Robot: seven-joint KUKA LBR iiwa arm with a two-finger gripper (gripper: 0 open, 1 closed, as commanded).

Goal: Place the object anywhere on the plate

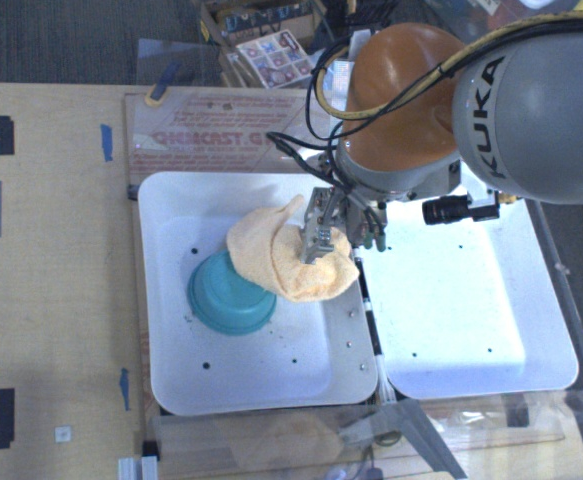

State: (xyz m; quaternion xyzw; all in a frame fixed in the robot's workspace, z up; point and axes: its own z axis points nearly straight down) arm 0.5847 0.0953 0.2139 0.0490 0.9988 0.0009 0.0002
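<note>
Yellow cloth (289,256) overlaps teal plate (230,295) edge, left bin (171,358); gripper (318,240) on cloth, grip unclear.

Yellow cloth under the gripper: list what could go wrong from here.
1. The yellow cloth is limp and bunched; the gripper sits on it and may pinch just a fold, so it could slip out.
2. The cloth overlaps the teal plate; lifting might drag or tip the plate inside the left bin.

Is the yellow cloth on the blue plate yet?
Partly done: the yellow cloth already drapes over the edge of the blue plate in the left bin. In hand: the gripper sits down on the cloth. Left: letting go and pulling away.
</note>
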